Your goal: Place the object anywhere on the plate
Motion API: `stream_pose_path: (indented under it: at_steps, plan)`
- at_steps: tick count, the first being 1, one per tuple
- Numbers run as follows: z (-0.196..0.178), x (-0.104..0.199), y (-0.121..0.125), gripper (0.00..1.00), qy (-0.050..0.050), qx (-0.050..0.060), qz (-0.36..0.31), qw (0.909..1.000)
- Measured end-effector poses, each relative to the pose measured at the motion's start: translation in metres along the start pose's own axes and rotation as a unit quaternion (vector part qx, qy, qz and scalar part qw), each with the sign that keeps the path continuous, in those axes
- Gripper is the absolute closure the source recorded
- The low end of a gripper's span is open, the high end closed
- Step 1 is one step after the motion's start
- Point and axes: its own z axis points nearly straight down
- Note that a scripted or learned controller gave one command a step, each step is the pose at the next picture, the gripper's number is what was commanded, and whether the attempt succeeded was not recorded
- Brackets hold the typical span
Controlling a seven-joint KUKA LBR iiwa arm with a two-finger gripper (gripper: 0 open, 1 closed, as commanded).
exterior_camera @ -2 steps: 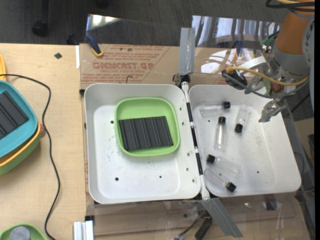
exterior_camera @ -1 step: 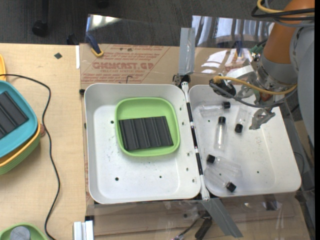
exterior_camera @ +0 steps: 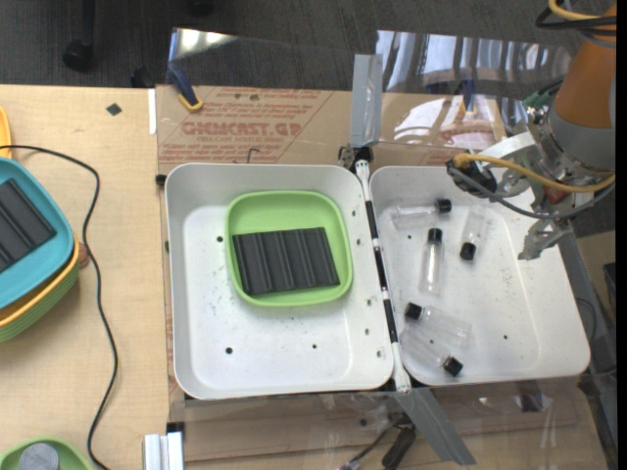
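A green square plate lies in the left bin, toward its back. On the plate rests a dark grey ribbed slab, lying flat and covering most of its middle. Several clear vials with black caps lie scattered in the right bin: one near the centre, one to its right, another near the front. The arm hangs over the right bin's back right corner. Its gripper sits low by the right wall, apart from the vials and far from the plate.
A yellow cable loops from the wrist over the right bin's back edge. Flat cardboard lies behind the bins. A stack of teal and yellow dishes and a black cord sit on the wooden table to the left.
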Motion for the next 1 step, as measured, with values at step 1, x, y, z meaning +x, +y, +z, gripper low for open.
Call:
stream_pose_path:
  at_steps: [1]
  plan:
    - [-0.025, -0.0254, 0.0669, 0.0, 0.0, 0.0, 0.0, 1.0]
